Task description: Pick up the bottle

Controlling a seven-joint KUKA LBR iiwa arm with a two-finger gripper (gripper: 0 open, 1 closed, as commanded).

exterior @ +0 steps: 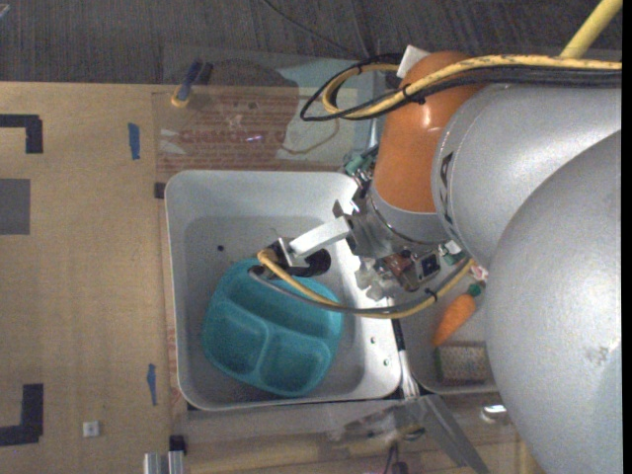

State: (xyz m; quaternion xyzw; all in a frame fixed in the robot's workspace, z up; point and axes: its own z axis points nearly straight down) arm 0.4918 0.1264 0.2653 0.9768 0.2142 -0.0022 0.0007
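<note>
Wooden bench (79,294) with two white bins (188,225) side by side

You are looking at a surface (79,265) that is showing as matt, pale wood or fibreboard, with strips of blue tape (134,141) and black tape marks (30,131) sticking flat to it. The left bin (183,265) is reading as smooth white plastic with a faint sheen along its rim. Inside it, the teal tray (272,339) is appearing as moulded plastic, smooth and slightly glossy. The arm (553,265) at the right of the frame is showing a satin grey painted shell, and its orange band (410,156) is gleaming more brightly. Rubbery yellow and black cables (336,102) are trailing over it. At the lower right, a smooth orange carrot-shaped piece (454,319) is looking like plastic.
</note>
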